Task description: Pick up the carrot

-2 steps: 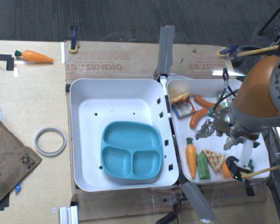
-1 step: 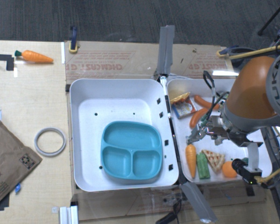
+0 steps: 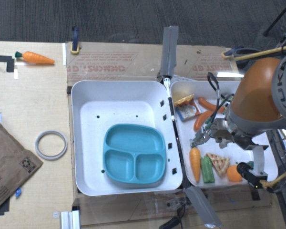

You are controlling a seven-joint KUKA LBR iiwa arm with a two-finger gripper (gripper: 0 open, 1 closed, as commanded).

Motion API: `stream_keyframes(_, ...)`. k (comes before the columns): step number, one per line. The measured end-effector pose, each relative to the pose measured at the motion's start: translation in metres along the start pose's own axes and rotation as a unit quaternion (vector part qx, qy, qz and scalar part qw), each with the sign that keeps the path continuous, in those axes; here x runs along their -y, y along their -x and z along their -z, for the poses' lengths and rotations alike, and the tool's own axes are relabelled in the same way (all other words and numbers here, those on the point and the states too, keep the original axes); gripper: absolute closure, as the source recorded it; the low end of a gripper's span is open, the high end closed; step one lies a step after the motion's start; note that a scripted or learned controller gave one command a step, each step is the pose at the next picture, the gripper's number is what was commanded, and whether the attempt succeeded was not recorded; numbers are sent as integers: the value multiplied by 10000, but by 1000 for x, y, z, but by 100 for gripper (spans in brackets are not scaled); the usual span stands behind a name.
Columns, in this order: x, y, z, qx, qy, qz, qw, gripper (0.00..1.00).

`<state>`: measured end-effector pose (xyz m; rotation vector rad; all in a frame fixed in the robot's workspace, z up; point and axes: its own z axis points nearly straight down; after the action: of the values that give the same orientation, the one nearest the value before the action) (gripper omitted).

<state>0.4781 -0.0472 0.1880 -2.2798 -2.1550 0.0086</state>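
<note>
Along the lower edge of the frame we see the right bin [image 3: 271, 178] crowded with toy food: the carrot [image 3: 195, 163] lies lengthwise at lower centre-right, its green top toward the bottom, just beside a green vegetable piece [image 3: 208, 169], a sandwich wedge [image 3: 219, 163] and an orange fruit [image 3: 234, 172]. Directly above the carrot, near it but apart, hangs the gripper [image 3: 200, 138], reaching in from the right of the frame on the grey arm with its orange band [image 3: 260, 92]. We cannot tell how far its fingers stand apart, and we see nothing between them. To the left, the left bin [image 3: 86, 142] holds a teal divided plate [image 3: 134, 153]. Farther left on the desk [image 3: 28, 104] lie a grey ring [image 3: 51, 144] and a brown cardboard box [image 3: 7, 163]. Higher in the right bin we see red sausages [image 3: 207, 111] and a small packet [image 3: 186, 106]. At the upper left of the frame, a second carrot [image 3: 35, 57] lies on the desk.
</note>
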Motion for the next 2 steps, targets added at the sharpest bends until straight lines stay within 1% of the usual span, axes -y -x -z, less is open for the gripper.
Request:
stream_keyframes(1,0,0,0,0,0,0,10000,0)
stream_keyframes(2,-6,65,-70,-10,-4,808,9967,0)
